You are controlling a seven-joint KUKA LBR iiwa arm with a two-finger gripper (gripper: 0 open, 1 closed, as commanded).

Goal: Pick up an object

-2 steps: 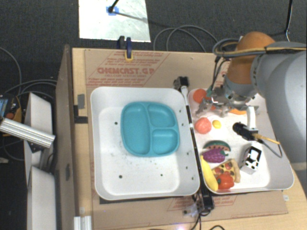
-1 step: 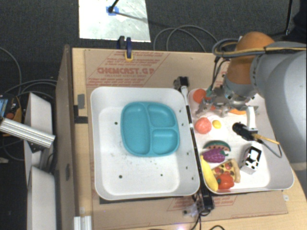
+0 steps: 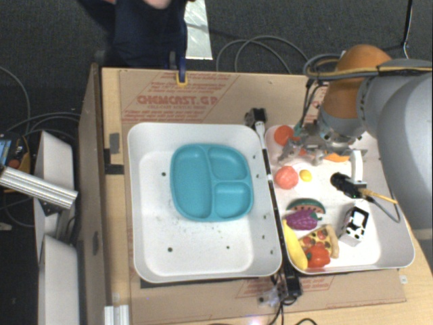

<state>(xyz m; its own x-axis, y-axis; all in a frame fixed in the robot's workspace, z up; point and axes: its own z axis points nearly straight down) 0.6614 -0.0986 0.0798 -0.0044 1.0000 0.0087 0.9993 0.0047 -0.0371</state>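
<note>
My gripper [image 3: 301, 154] hangs low over the back of the right bin [image 3: 399, 249], its fingers spread apart and nothing seen between them. An orange-red ball [image 3: 282, 134] lies just left of it by the bin's back-left corner. A pink-red ball [image 3: 286, 177] and a small yellow piece [image 3: 306, 175] sit just in front of the fingers. A flat orange item [image 3: 336, 158] peeks out beside the gripper's right side. Nearer the front lie a watermelon slice [image 3: 308, 207], a purple fruit [image 3: 302, 219], a banana [image 3: 292, 242], a pizza slice [image 3: 323, 235] and a red fruit [image 3: 318, 254].
The left bin [image 3: 145, 202] holds a blue divided plate [image 3: 211, 182]. A raised divider [image 3: 267, 181] runs between the two bins. The arm's grey body [image 3: 399, 134] covers the right bin's back-right part. A person in dark clothes [image 3: 145, 19] stands behind the bench.
</note>
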